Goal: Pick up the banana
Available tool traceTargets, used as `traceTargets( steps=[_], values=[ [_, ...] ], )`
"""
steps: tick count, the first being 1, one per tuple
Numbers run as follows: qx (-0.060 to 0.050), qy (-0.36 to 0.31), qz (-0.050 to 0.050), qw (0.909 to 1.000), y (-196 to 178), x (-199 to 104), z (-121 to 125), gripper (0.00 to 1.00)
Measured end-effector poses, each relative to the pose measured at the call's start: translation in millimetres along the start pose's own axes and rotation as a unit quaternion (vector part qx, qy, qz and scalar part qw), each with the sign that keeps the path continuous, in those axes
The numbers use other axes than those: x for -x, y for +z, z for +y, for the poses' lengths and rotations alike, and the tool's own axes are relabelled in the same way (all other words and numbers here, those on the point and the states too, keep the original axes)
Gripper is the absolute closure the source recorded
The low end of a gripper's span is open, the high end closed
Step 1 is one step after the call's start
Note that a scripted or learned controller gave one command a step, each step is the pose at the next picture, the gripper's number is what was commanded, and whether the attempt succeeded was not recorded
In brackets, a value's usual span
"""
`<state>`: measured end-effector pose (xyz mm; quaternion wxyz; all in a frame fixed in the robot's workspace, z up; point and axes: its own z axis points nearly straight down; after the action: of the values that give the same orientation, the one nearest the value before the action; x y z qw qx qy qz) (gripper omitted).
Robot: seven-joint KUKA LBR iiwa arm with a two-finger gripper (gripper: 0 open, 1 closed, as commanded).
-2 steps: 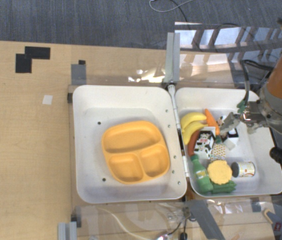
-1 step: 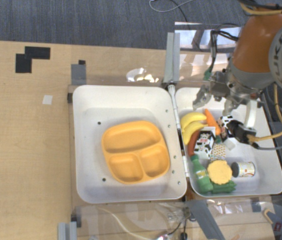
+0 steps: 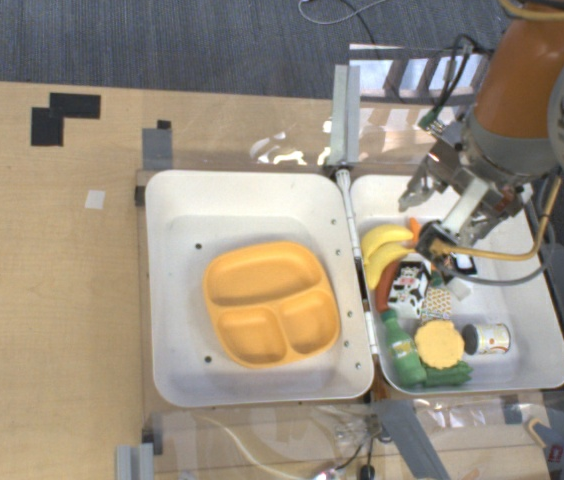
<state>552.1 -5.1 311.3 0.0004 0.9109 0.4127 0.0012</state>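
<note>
The yellow banana lies curved against the left wall of the right bin, near its back. A small orange piece sits just behind its right end. My gripper hangs over the back of the right bin, a little above and to the right of the banana, with nothing visibly held. The grey arm with its orange band reaches in from the upper right.
Packed in front of the banana are a black-and-white patterned item, a red stick, a green bottle, a yellow disc and a small white can. The left bin holds an orange divided plate.
</note>
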Motion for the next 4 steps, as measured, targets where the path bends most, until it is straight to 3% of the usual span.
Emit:
traceTargets(
  steps=[1, 2, 3, 4],
  values=[
    [-0.002, 0.180, -0.002, 0.9837, 76, -8, 2, 0.00],
    [-0.001, 0.130, 0.000, 0.9916, 108, 22, -9, 0.00],
    [-0.001, 0.142, -0.001, 0.9898, 127, -32, 58, 0.00],
    [0.000, 0.295, 0.001, 0.9554, 48, -90, 40, 0.00]
  ],
)
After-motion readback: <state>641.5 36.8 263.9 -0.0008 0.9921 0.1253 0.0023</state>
